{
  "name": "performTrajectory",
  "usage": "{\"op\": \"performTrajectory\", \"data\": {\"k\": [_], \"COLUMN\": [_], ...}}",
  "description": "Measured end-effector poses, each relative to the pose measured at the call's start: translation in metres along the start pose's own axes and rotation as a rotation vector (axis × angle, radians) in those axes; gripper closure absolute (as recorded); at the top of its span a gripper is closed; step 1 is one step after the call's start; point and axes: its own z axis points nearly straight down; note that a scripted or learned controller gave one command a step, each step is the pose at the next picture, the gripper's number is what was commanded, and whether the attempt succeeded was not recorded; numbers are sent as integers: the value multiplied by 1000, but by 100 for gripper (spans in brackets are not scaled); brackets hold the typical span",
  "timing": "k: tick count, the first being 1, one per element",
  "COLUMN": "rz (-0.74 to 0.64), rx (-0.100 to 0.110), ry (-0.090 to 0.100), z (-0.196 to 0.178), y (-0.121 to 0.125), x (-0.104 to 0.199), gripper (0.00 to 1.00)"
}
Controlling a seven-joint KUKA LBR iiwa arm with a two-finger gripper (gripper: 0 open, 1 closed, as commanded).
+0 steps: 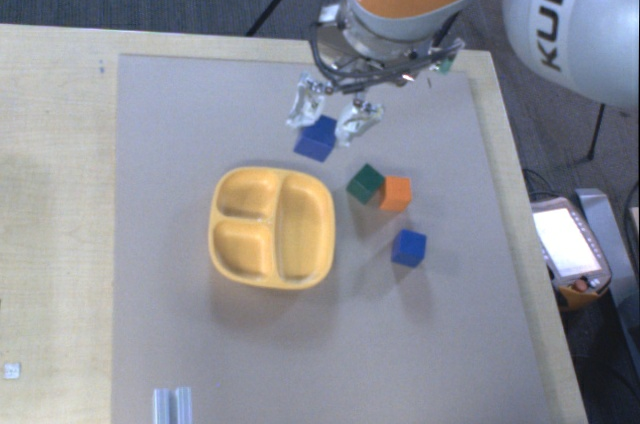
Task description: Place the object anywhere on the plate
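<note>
A yellow plate (272, 226) with three compartments lies in the middle of the grey mat. My gripper (328, 124) hangs just behind the plate's far right corner. Its two pale fingers (302, 104) point down and are shut on a blue cube (316, 142). The cube is tilted and sits at the fingertips, just past the plate's far rim. Nothing lies in the plate.
A green cube (365, 183) and an orange cube (396, 193) touch each other right of the plate. A second blue cube (408, 247) lies a little nearer, to the right. A small striped strip (171, 404) is at the mat's front edge.
</note>
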Motion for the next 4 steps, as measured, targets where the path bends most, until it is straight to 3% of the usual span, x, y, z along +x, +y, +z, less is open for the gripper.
{"op": "performTrajectory", "data": {"k": [1, 4], "rz": [-4, 2], "rx": [-11, 6], "ry": [32, 10], "z": [-4, -37], "y": [12, 7], "x": [86, 77], "gripper": [100, 100]}}
